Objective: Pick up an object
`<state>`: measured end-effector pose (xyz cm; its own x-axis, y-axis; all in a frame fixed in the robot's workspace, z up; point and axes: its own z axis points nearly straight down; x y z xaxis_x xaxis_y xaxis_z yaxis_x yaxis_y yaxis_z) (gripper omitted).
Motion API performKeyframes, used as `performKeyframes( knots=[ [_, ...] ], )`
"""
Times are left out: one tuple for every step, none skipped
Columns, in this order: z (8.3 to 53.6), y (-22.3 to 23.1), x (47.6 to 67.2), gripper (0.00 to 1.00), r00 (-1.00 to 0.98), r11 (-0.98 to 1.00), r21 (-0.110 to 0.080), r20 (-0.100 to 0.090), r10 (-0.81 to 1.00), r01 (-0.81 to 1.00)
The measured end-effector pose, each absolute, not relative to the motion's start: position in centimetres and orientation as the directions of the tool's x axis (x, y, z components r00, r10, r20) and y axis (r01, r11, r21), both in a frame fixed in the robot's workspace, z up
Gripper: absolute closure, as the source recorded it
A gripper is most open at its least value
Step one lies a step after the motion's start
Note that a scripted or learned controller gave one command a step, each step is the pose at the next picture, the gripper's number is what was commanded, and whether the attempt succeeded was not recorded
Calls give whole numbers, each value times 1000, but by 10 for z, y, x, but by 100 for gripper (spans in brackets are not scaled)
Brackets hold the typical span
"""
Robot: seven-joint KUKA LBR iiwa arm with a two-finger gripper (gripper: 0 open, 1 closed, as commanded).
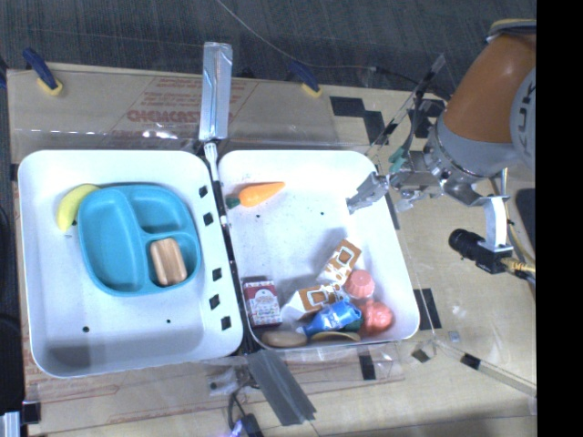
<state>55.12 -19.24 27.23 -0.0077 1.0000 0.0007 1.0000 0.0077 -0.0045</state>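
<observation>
- At the near edge of the right bin (387,235) a crowded heap is seen: a small red carton (262,300), a blue packet (332,319), two brown-and-white boxes (333,271), two pinkish-red round pieces (368,300) and a brown flat item (284,339), touching or overlapping.
- The middle of this bin's floor is left bare, giving open room between the heap and the far wall.
- In the left bin (55,335) a blue divided tray (118,235) is set, with a tan block (168,261) in its near right compartment; a yellow banana (73,203) is tucked against its far left rim.
- Near the far wall of the right bin a carrot (260,192) lies flat, its long axis running left to right, its narrow tip pointing right.
- The gripper (369,192) is held over the bin's far right corner, well apart from the carrot; nothing is seen between its fingers, and their opening cannot be told.
- The bins rest on a tan bench (474,317).
</observation>
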Motion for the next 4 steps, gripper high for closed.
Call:
performKeyframes(
  knots=[
    [139,-142,556,0,-6,6,-13,3,1000,1000],
    [185,-205,561,0,-106,106,-2,-1,994,994],
    [253,-210,563,0,-217,217,1,-2,976,976],
    [132,-180,533,0,-203,203,2,0,979,979]
  ],
)
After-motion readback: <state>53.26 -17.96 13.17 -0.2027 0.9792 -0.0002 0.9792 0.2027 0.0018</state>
